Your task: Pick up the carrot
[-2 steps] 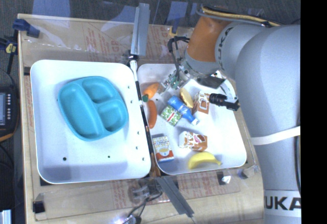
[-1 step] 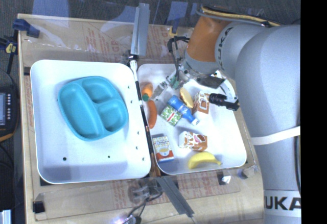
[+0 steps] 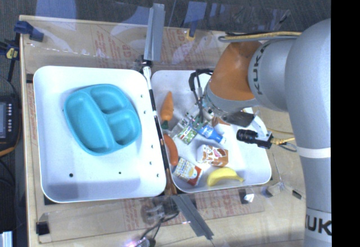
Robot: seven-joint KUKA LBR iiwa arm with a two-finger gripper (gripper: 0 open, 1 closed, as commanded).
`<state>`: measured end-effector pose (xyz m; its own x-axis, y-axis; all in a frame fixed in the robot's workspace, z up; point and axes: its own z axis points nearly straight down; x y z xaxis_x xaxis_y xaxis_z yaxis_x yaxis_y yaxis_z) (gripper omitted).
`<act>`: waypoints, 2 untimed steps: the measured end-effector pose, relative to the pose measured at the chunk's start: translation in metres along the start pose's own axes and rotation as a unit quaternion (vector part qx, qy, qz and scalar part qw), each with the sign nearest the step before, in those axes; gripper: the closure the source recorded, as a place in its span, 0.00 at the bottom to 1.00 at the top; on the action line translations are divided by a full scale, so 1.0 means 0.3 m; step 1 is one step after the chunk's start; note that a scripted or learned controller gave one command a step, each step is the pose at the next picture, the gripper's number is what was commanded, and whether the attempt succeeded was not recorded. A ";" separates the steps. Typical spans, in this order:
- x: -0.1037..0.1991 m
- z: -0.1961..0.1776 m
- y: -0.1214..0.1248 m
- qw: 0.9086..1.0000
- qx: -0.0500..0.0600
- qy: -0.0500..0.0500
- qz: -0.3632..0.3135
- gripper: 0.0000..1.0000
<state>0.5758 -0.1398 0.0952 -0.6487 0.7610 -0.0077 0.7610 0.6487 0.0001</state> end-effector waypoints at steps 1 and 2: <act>-0.007 -0.003 0.142 1.000 0.003 -0.006 0.013 0.00; -0.106 0.009 0.244 1.000 0.005 0.001 0.027 0.00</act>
<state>0.6523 -0.1166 0.0926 -0.6071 0.7946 -0.0061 0.7946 0.6071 -0.0098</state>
